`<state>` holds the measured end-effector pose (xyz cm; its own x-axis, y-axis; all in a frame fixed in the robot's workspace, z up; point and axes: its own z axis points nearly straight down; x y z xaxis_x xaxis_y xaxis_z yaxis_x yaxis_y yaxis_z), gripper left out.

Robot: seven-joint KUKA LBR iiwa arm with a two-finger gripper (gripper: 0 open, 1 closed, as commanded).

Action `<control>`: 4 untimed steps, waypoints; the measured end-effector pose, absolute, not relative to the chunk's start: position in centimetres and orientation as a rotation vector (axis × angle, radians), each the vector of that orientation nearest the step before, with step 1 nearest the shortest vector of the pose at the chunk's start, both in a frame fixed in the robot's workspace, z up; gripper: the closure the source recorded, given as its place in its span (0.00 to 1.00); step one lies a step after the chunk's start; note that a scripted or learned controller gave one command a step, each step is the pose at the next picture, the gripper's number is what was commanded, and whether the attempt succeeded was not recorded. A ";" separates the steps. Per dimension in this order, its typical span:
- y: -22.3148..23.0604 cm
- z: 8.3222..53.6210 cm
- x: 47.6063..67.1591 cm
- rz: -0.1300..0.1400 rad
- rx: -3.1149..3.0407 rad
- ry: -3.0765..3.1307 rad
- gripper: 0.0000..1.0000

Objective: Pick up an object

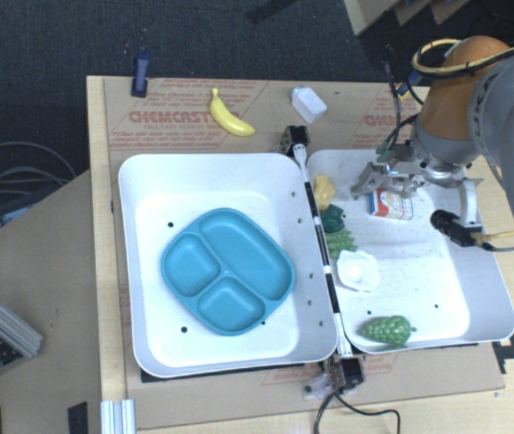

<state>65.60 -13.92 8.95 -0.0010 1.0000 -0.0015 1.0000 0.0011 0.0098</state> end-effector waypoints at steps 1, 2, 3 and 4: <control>-14.1 10.2 65.7 0.009 2.208 2.212 1.00; -14.1 10.1 65.7 0.008 2.208 2.213 0.00; -14.1 11.2 65.8 0.010 2.206 2.211 1.00; -14.1 11.1 65.8 0.010 2.206 2.211 0.00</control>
